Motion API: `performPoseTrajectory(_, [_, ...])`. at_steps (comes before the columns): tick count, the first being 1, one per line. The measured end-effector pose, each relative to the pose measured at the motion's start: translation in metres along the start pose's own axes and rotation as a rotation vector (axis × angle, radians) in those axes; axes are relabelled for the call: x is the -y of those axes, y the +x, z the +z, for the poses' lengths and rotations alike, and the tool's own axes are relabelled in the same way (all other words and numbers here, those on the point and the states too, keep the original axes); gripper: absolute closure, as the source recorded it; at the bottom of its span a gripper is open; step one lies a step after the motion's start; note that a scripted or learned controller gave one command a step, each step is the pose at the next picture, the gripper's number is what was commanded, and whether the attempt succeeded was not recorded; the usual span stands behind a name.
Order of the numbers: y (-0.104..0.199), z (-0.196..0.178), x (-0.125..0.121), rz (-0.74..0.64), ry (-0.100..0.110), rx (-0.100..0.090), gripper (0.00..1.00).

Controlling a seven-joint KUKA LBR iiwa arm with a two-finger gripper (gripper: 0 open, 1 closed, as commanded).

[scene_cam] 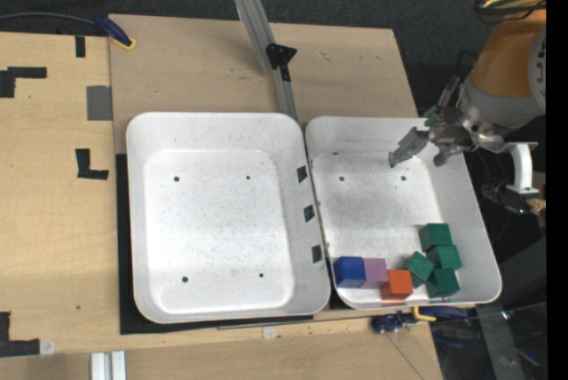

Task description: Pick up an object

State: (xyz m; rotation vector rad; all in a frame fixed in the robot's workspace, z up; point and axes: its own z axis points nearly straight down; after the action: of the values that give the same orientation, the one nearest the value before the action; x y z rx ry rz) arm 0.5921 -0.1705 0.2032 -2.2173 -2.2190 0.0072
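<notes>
Hovering spread and unladen, the claw (419, 151) hangs over the right bin (355, 147) on the plywood bench (53, 218).

Pincer (421, 149) spread open above upper part of right bin (355, 138), nothing between fingers. Blue block (350, 270), purple block (375, 270), orange block (398, 282), green blocks (437, 259) clustered at near edge.

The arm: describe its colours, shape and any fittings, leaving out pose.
The arm has a rounded orange segment above a grey wrist band. Its pincer is grey metal with two thin fingers, with a teal-green part near the mount. A white fitting hangs beside the wrist.
</notes>
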Motion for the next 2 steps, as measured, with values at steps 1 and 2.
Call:
performPoseTrajectory(1, [0.007, 0.051, 0.009, -0.001, 0.001, -0.001, 0.0])
performPoseTrajectory(2, [0.008, 0.106, 0.01, 0.0, 0.001, -0.001, 0.0])
